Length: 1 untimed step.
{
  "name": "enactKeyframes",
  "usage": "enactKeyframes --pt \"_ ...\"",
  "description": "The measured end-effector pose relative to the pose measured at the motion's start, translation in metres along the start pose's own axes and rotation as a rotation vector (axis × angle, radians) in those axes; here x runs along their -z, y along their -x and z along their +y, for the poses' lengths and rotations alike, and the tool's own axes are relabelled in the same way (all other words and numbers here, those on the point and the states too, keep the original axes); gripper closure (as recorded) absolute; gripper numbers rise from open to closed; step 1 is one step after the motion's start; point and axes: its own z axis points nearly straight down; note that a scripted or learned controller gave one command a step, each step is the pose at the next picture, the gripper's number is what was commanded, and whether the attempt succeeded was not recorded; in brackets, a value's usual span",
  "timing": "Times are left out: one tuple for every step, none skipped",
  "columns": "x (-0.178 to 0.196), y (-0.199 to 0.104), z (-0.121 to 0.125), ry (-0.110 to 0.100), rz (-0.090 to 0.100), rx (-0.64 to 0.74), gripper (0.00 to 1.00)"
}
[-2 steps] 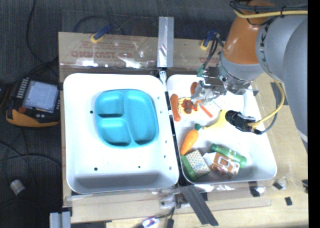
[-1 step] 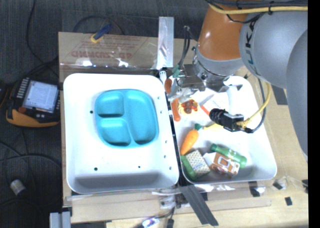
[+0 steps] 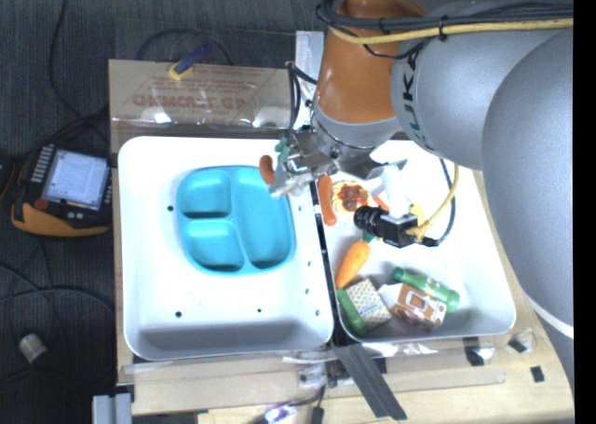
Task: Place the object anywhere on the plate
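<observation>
far left of the gripper, a handheld screen unit (image 3: 63,191) lies on the floor. nearer in, the left bin (image 3: 149,320) holds the blue plate (image 3: 233,219), three compartments, its right edge just under and left of the gripper. and here is the gripper (image 3: 291,169), over the wall between the bins. a small reddish sausage (image 3: 266,168) sits at its left tip, touching; whether the fingers clamp it, cannot tell. just right and below, a second sausage (image 3: 326,202), then a carrot (image 3: 352,264). further below right, a green bottle (image 3: 426,287) and two packets in the right bin (image 3: 494,310).
</observation>
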Motion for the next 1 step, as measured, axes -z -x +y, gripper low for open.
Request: enactKeyframes --pt "0.0001 0.0001 0.0000 0.000 0.000 0.000 0.00"
